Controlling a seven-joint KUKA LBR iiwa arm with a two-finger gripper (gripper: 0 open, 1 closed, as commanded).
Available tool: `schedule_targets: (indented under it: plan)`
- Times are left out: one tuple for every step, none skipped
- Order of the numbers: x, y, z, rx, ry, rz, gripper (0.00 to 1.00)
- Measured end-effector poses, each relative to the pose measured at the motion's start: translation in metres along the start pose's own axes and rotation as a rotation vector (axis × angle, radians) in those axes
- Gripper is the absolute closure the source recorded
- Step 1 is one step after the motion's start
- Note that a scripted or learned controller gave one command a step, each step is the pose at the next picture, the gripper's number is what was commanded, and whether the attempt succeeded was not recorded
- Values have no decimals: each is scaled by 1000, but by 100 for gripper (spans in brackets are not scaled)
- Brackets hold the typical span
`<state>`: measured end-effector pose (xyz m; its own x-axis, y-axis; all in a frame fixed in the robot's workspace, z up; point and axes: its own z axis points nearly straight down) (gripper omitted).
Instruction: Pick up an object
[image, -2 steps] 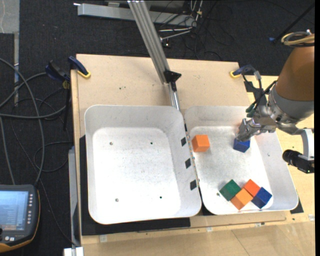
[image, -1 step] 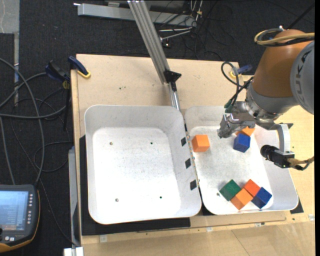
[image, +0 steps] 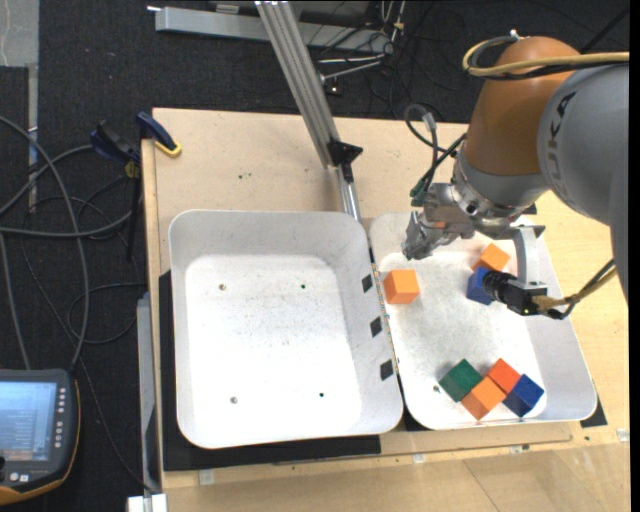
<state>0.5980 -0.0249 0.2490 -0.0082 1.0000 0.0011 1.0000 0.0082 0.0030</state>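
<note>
clustering at the near edge of the right bin (image: 560, 400) are a green cube (image: 461, 380), two orange cubes (image: 494, 386) and a blue cube (image: 524, 395), all touching. farther back, a lone orange cube (image: 401, 286) sits by the bin's left wall, turned slightly askew. beyond it the gripper (image: 420, 243) hangs low; whether its jaws are spread or pressed together cannot be told. another orange block (image: 493, 259) and blue block (image: 480, 287) are partly hidden behind the arm's fittings.

Seven blocks (image: 401, 285), two bins (image: 190, 300)
</note>
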Motion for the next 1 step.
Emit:
schedule_targets:
  plan:
    - [53,18,-7,0,1,0,100]
